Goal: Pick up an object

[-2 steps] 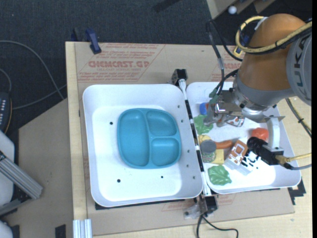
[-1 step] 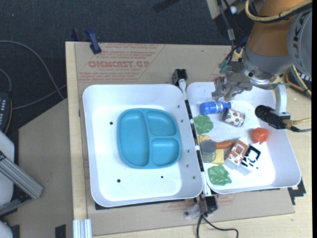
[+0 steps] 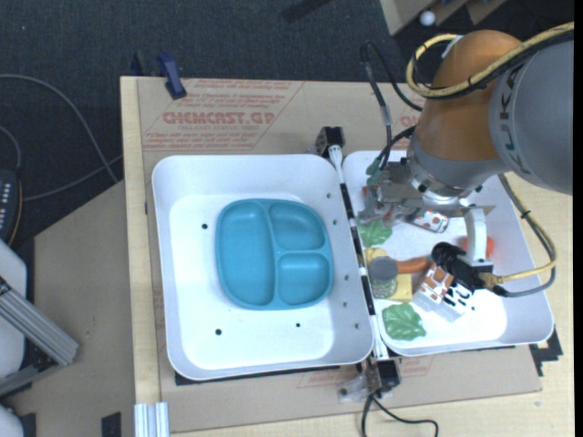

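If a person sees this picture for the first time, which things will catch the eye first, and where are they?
The blue divided plate stands out most, lying alone in the middle of the left bin. Next comes the arm's orange band at the upper right, above the gripper that hangs low over the right bin. Below it lies a crowded heap of small items, among them two green leafy pieces.

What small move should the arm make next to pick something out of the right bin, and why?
Probably a short descent. The gripper hangs low over the upper left of the right bin, just above a green leafy piece beside the divider. Nothing can be seen held yet, and the other toys lie nearer the camera, so this piece looks like the closest target.
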`<state>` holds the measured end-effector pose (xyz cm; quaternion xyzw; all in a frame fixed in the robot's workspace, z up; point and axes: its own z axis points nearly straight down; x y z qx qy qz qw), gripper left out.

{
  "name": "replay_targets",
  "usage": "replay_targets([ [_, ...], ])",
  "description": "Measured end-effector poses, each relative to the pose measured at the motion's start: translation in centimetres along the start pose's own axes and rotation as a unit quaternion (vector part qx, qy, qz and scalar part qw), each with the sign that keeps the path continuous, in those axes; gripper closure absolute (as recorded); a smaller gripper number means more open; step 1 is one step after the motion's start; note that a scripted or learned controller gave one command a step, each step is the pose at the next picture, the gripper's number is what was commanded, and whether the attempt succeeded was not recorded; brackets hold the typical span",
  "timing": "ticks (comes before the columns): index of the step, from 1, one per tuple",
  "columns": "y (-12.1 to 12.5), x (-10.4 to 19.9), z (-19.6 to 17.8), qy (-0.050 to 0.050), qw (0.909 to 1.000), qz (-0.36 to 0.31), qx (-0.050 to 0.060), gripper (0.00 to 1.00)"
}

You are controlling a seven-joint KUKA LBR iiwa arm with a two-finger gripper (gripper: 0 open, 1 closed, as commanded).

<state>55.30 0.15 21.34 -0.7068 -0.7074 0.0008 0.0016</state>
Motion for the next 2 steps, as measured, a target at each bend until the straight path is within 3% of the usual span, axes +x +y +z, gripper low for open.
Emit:
replay_targets([
  [1, 0.0, 3.7, -2.6, 0.0, 1.0, -0.001, -0.002, 1.0],
  [2, -6.2, -0.5, -6.0, -0.001, 1.0, 0.001, 0.0, 1.0],
])
